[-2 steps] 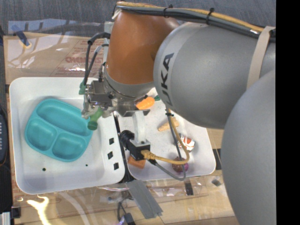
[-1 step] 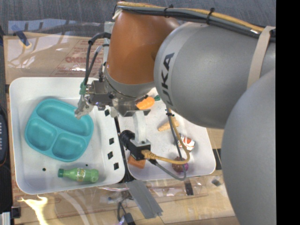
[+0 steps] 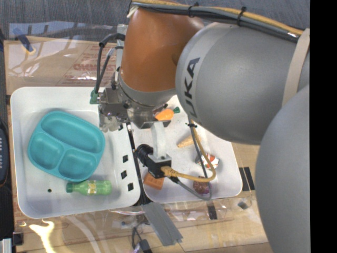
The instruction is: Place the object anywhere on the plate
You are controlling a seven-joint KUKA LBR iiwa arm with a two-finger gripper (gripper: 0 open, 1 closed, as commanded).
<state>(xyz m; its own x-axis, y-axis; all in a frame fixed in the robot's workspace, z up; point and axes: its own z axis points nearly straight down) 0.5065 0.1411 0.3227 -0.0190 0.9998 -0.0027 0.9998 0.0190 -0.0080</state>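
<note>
Looming over the right bin (image 3: 231, 186), the arm (image 3: 231, 73) hides its gripper, so grip cannot be judged; nothing sits on the teal plate (image 3: 66, 144) yet, bottle (image 3: 89, 187) lying just beside it.

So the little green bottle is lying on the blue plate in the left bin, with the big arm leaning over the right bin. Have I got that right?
Not quite. The camera view shows the green bottle lying on the left bin floor, just below the blue plate, not on it. The rest holds: the plate sits in the left bin and the arm leans over the right bin.
</note>
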